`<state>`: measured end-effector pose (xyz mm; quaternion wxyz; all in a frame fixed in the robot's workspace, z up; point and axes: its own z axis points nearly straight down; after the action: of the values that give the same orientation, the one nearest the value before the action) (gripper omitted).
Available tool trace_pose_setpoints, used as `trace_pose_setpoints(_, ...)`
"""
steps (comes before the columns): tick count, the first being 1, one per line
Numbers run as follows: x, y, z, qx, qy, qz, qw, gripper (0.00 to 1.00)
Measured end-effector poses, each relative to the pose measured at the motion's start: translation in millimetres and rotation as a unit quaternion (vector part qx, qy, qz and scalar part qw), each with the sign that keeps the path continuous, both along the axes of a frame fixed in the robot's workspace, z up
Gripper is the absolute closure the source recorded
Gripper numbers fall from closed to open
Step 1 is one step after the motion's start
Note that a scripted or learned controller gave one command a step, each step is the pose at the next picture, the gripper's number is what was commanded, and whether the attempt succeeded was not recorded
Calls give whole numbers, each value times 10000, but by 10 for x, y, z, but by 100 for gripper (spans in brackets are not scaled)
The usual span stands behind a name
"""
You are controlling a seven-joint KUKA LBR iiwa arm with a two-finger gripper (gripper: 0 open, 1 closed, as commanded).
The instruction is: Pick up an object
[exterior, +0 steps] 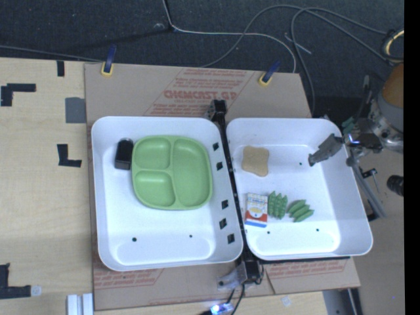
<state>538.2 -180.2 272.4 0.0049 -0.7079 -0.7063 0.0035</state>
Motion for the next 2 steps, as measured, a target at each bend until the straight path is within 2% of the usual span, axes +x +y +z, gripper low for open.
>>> trace_pose_setpoints(1, 21, 4, 58, -12, -54, 15, 10000, 0)
trace_pose_setpoints(2, 9, 5, -590, -6, -21, 14, 10000, 0)
